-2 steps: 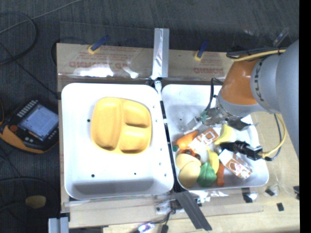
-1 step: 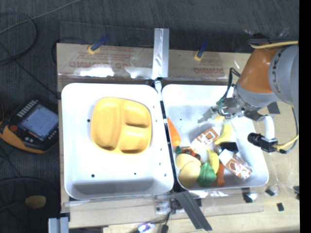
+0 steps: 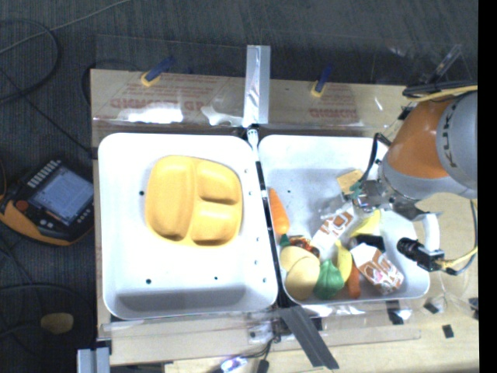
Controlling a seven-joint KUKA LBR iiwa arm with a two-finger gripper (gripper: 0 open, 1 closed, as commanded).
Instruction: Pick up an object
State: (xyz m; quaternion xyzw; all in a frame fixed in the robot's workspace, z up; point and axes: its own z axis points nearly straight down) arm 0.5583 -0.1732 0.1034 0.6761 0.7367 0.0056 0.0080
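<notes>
The right bin (image 3: 311, 165) holds a heap of small things along its front half. Among them are an orange carrot (image 3: 278, 212), a pale yellow round fruit (image 3: 303, 272), a green pepper-like toy (image 3: 330, 280), a red-and-white packet (image 3: 335, 225) and a second such packet (image 3: 382, 272). A yellow block (image 3: 366, 224) and a small yellow packet (image 3: 349, 181) lie close to my gripper (image 3: 363, 197). The gripper is low in the bin's right half, over the yellow block, and its tip is hidden among the clutter.
The left bin (image 3: 124, 278) holds a yellow divided plate (image 3: 194, 199). The grey arm with its orange band (image 3: 419, 142) covers the right bin's right rim. A metal divider (image 3: 257, 84) stands between the bins at the back. A handheld controller (image 3: 54, 200) lies on the floor at left.
</notes>
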